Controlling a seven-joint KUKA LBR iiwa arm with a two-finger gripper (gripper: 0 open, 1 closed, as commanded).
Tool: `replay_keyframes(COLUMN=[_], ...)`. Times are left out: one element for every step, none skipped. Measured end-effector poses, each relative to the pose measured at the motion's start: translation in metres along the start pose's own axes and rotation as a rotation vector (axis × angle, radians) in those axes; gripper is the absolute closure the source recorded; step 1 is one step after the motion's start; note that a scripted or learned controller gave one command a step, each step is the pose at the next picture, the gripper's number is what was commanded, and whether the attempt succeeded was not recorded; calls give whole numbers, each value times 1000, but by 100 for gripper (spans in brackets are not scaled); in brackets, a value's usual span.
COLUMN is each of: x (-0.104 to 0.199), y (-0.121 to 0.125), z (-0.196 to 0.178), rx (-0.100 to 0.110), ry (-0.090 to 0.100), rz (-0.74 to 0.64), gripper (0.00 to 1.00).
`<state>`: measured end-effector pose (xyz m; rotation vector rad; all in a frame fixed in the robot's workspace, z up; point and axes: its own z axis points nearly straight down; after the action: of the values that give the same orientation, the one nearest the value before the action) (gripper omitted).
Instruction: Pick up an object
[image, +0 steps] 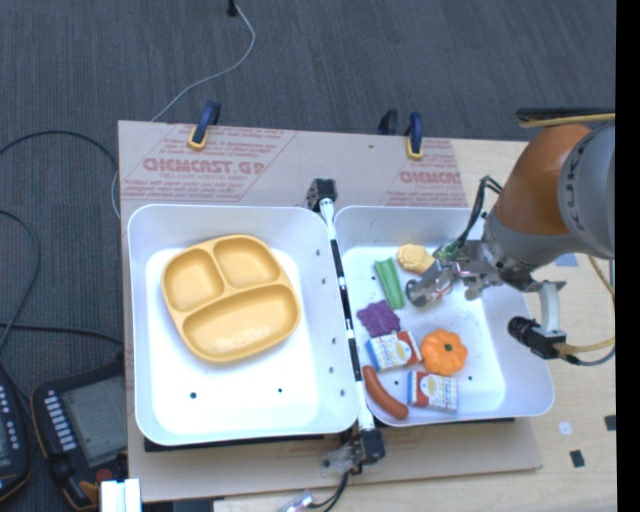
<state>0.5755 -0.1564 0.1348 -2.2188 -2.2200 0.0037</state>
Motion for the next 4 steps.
replay_keyframes(x=[-26,-26,10,79], y=[26,28,-34,-64], z=[47,35,-51,-50], rx=[-7,-14,-5,-2], ry=[-2,-4,-1,0], rz=[0,0,-1,-1], gripper=[0,100,100,100])
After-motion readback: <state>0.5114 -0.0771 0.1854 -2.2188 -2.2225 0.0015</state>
